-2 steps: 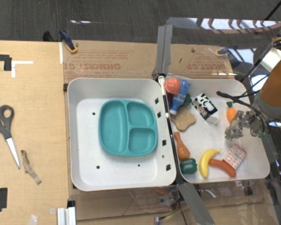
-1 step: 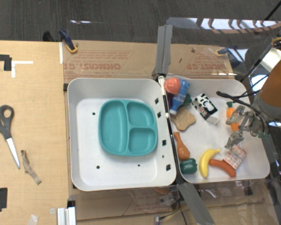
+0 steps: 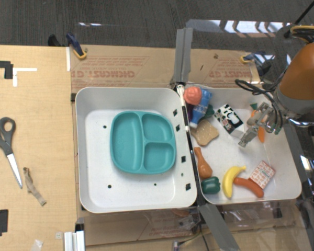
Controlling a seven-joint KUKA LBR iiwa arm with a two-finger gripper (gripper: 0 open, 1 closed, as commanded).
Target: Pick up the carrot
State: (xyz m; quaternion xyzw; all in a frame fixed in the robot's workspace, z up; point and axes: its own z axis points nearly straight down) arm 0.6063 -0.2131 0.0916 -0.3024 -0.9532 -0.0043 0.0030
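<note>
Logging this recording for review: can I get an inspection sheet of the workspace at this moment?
Surface: left bin and right bin, white, side by side on cardboard.
Job's things: orange piece, possibly the carrot, at the gripper; held or not, cannot tell.
Clutter: teal plate in left bin; banana, green pepper, bread slice, orange-red stick in right bin.
Grippers: gripper over right bin.
Cables: black cables beside arm.
Surroundings: scissors on wooden board, left.
</note>
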